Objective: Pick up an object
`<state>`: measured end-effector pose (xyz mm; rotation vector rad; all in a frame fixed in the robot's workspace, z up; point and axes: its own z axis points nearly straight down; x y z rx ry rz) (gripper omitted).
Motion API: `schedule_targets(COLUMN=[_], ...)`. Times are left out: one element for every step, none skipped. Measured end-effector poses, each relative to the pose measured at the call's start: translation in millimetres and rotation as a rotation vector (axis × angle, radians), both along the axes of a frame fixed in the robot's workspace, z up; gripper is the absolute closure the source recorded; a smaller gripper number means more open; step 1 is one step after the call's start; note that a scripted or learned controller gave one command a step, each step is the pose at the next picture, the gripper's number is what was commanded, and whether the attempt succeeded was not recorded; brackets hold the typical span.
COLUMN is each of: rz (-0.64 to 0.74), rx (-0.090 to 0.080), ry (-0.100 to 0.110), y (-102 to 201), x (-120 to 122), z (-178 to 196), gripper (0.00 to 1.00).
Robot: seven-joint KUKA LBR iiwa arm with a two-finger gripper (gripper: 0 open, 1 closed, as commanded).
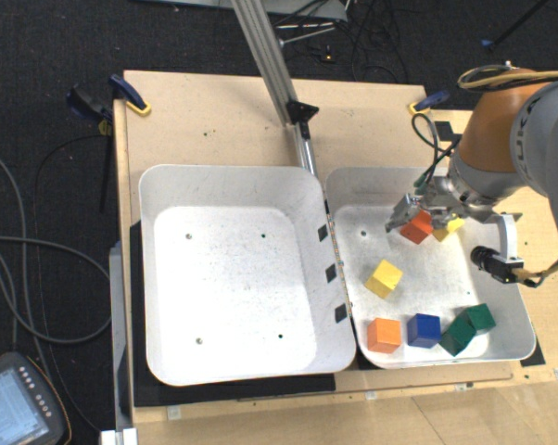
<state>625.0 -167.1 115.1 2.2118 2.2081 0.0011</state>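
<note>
the gripper (418, 219) is hanging over the far part of the right bin (515, 346), its fingers seeming to be clamping a red block (415, 230) lifted clear, while spare blocks are lying along the near wall.

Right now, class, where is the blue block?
The blue block sits near the front edge of the right bin, between the orange block and the green blocks.
</note>
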Motion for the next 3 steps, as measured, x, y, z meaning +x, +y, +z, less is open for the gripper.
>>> schedule_targets(rz=[0.000,0.000,0.003], rx=[0.002,0.008,0.009], ry=[-0.007,0.004,0.007], y=[0.7,-5.3,-5.7], x=[2.0,1.0,1.9], z=[14.6,77.3,98.5], gripper=[1.00,1.00,1.00])
